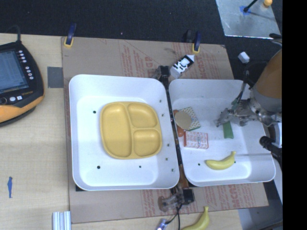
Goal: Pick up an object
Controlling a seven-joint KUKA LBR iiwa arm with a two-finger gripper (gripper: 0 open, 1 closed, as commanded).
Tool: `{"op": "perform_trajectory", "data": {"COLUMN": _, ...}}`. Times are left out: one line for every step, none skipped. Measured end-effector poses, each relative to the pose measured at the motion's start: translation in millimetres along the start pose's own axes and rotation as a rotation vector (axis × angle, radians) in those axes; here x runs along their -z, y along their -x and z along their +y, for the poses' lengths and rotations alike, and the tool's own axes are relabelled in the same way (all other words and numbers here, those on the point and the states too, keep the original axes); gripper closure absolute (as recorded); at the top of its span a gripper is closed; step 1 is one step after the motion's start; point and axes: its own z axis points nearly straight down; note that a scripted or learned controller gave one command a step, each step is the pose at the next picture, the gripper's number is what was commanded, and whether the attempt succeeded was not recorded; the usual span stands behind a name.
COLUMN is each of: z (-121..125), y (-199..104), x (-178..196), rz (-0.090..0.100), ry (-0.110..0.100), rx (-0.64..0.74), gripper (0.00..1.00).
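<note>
My gripper (232,118) hangs low over the right bin (249,172), near that bin's right side. A small green block (228,130) lies directly under it, its top end tucked beneath the metal of the gripper. Whether the block is touched I cannot tell. A yellow banana (220,162) rests near the bin's front wall. A red and white packet (196,140) lies left of the block. A tan round piece on a green patterned pouch (186,119) sits by the bin's left wall.
The left bin (81,171) holds a yellow divided plate (130,129). A second banana (199,220) lies on the cardboard in front of the bins. A black and white object (182,64) sits behind them. A teach pendant (14,83) lies at far left.
</note>
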Motion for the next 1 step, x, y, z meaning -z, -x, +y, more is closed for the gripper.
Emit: {"op": "perform_trajectory", "data": {"z": 3.8, "y": -40.0, "x": 0.2, "rz": 0.0, "ry": -0.001, "rx": 0.002, "gripper": 0.0}}
